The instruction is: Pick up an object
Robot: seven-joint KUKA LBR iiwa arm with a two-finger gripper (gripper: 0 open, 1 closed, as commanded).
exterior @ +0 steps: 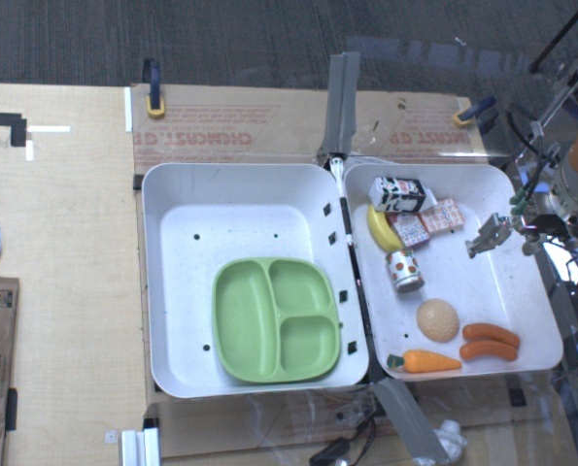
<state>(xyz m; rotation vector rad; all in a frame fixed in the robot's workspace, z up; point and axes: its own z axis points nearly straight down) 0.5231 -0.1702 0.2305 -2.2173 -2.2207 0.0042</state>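
egg (pixel 437 319) sits apart from the clutter in right bin (pixel 522 289); jaws (pixel 487 235) look spread, probably empty; centre over it, drop straight, avoid sausages (pixel 490 342).

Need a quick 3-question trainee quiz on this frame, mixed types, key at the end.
1. True or false: the green divided plate lies in the right bin.
2. Which item lies nearest the gripper?
A. carrot
B. red-and-white packet
C. egg
3. Fill in: the banana touches the black-and-white ____ at the bin's far end.

Key
1. False; it lies in the left bin.
2. B
3. carton
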